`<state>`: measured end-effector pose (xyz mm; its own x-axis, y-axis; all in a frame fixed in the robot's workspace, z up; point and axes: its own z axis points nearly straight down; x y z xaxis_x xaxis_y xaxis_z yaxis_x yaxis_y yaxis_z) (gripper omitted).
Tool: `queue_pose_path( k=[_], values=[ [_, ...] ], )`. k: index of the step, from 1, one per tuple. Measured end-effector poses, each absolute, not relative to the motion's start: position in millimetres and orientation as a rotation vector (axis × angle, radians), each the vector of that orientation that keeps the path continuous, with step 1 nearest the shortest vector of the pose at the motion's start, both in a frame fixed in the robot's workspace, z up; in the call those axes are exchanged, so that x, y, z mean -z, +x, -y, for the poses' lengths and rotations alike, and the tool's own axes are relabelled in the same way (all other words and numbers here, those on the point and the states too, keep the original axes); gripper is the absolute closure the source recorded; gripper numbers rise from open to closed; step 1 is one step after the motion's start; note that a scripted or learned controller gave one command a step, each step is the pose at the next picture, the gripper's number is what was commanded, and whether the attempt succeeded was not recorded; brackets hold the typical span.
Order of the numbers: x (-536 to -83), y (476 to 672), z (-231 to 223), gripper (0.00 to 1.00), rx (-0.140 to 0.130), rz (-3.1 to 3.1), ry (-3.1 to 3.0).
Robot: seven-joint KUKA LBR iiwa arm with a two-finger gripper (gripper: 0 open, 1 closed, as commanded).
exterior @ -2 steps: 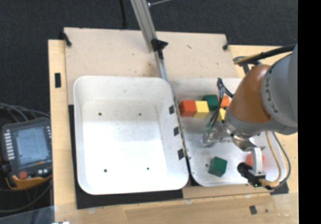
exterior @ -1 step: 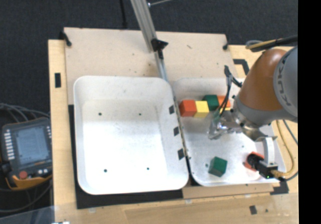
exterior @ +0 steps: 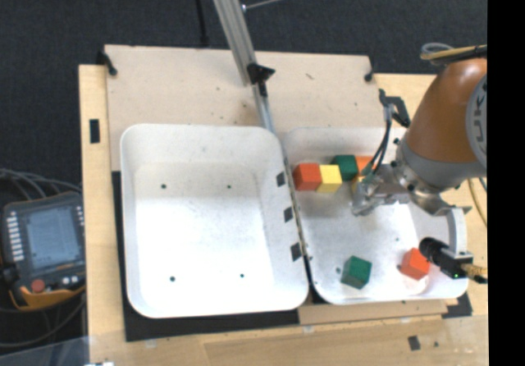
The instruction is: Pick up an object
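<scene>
Blocks in the right bin (exterior: pixel 328 229): two green, two orange, one yellow; end effector (exterior: pixel 363 196) state unclear.

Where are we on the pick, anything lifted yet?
Nothing looks lifted. The hand sits low in the right bin, beside the row of orange cube, yellow cube and green cube. I see no block in it. Grasping and lifting remain.
</scene>
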<state>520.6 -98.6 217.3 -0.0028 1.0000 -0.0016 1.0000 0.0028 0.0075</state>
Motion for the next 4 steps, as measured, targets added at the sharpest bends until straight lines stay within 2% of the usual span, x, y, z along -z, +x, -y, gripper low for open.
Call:
queue_pose_path(
  k=[2, 3, 4],
  values=[
    [-220.1, 586.7, 6.4, 1.00, -0.005, -2.228, 2.213],
    [-217.0, 613.2, -34.4, 1.00, -0.004, -2.228, 2.214],
    [-229.0, 627.8, -75.7, 1.00, -0.005, -2.228, 2.214]
  ],
)
